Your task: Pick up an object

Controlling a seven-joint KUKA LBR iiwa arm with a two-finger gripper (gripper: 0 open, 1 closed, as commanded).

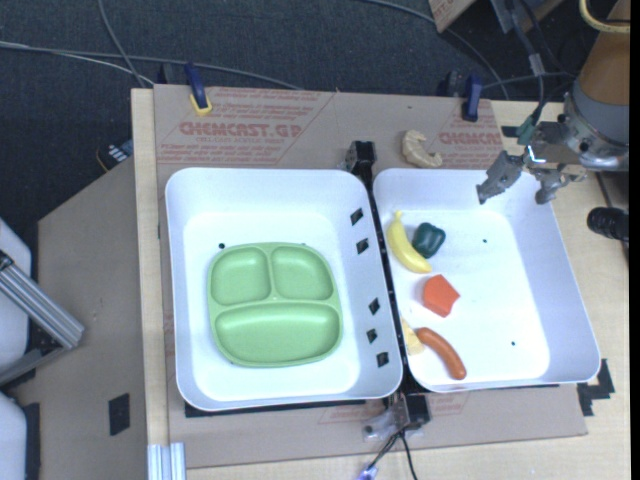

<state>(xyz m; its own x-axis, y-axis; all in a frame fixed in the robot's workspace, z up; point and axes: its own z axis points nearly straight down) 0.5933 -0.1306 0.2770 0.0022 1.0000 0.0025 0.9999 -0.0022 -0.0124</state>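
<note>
The two-finger gripper (520, 180) hangs over the top right corner of the right white bin (545, 298), fingers spread apart with nothing between them. It sits well apart from all the pickable items, which cluster along that bin's left side.

Risks, as a judgement:
- The yellow plastic banana (407, 245) and the small dark green rounded object (429, 237) are touching. A grasp on either likely clips the other and knocks it away, or closes on both.
- The banana and the brown-orange sausage-shaped toy (442, 352) lie close to the bin's left wall and the divider between the bins. A finger coming down on that side may hit the wall.
- The sausage is also near the bin's bottom rim, with a small pale yellow piece (411, 340) just beside its upper end. Same crowding problem.

Best candidate looks like the orange-red blocky object (440, 295): it sits alone between the banana and the sausage, with bare bin floor to its right. It looks compact, roughly cube-like and matte. Its faces lie rotated relative to the bin edges, so unaligned fingers could land on its corners and slip.

The left white bin (190, 268) holds a light green three-compartment plastic tray (275, 303), flat and wide.
</note>
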